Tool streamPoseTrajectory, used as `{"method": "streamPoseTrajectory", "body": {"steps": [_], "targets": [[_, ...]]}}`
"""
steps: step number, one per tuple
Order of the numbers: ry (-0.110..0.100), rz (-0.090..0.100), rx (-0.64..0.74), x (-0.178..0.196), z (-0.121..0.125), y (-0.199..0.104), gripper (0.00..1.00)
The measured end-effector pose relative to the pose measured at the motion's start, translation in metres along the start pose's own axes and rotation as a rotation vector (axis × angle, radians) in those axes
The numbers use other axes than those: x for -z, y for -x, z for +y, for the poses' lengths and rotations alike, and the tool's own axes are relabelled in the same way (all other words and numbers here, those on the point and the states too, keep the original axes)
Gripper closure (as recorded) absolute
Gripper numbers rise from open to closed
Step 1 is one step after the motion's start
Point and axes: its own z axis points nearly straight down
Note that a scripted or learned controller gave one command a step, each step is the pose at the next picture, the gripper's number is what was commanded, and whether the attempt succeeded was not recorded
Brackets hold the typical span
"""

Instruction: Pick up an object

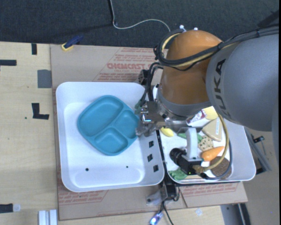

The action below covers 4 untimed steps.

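**Item:** blue three-compartment plastic plate (105,125).

**Location:** it lies flat and skewed in the left shallow white bin (103,182), towards the back. Its right rim is close to the wall shared with the right shallow white bin (246,168). Both bins sit on cardboard on the wooden desk (18,139).

**Claw** (147,118): it hangs under the grey arm (253,78) over the divide between the bins, just beside the plate's right rim. Whether it is released or clenched cannot be told, and nothing is seen held in it.

**Other contents, right bin:**
- small yellow rounded piece (167,132)
- orange carrot-shaped piece (213,153)
- pale cracker-like slices (214,129)

These are partly hidden by the arm.

**Handling, judged:** the plate is probably light, stiff and smooth, so it is likely to slip. Its broad face is too wide to span. The best hold is the raised outer rim on the near right side, or a ridge between compartments. A pinch on the rim may tip the plate as it lifts.
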Motion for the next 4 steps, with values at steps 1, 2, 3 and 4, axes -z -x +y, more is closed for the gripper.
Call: {"method": "streamPoseTrajectory", "body": {"steps": [1, 2, 3, 4], "targets": [[0.019, 0.005, 0.001, 0.127, 0.001, -0.006, 1.0], [-0.002, -0.002, -0.004, 0.031, 0.0, 0.004, 1.0], [0.02, 0.001, -0.008, 0.141, 0.01, 0.07, 1.0], [-0.001, 0.001, 0.002, 0.069, -0.001, 0.02, 1.0]]}}
